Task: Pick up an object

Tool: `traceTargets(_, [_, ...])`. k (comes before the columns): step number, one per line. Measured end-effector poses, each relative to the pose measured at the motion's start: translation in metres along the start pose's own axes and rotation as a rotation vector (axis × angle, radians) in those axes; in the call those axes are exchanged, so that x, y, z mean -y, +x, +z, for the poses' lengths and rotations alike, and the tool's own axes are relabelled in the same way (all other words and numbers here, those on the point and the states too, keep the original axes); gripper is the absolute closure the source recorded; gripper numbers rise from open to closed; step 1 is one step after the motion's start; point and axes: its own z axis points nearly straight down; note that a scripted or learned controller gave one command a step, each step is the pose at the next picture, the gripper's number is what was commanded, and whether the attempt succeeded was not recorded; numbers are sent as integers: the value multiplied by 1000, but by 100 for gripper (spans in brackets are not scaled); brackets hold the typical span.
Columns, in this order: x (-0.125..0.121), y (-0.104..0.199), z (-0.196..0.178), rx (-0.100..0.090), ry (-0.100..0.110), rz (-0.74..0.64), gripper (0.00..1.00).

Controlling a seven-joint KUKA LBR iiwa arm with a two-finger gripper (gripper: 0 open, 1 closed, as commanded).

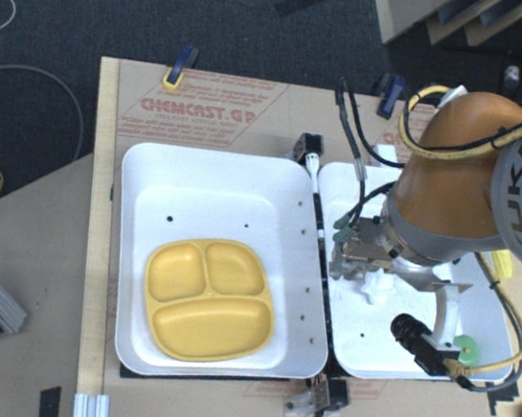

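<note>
A small white lump (377, 286) lies on the floor of the right bin (366, 353), close to the wall it shares with its neighbour. By my reading it is the likeliest object for this try, since the gripper (366, 263) hangs right over it, at its upper-left edge. It is too small and pale against the white floor to say what it is, or whether the tool touches it. Nothing can be seen pinched in the gripper, and the bulk of the wrist hides it, so I cannot tell whether the jaws are spread or pressed together. The arm (454, 170) comes in from the right and bends down over this bin, which suits a straight descent onto something lying low and near the wall. That nearness is the risk: a wide tool may catch the rim before it closes. A green bit (466, 349) sits well apart, towards the bin's front right corner. The left bin (136, 188) holds the other plain candidate, a yellow plate (209, 298) with three compartments. It lies flat in the front half, away from the arm and untouched; it is broad and shallow, so probably hard to pinch except at its rim. Both bins rest side by side on the bench (208, 102).
</note>
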Motion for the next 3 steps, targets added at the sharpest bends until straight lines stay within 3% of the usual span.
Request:
traceTargets(1, [-1, 14, -148, -2, -20, -5, 100])
traceTargets(2, [0, -14, -205, 1, -11, 3, 100])
traceTargets(3, [-19, 58, -71, 2, 12, -7, 100])
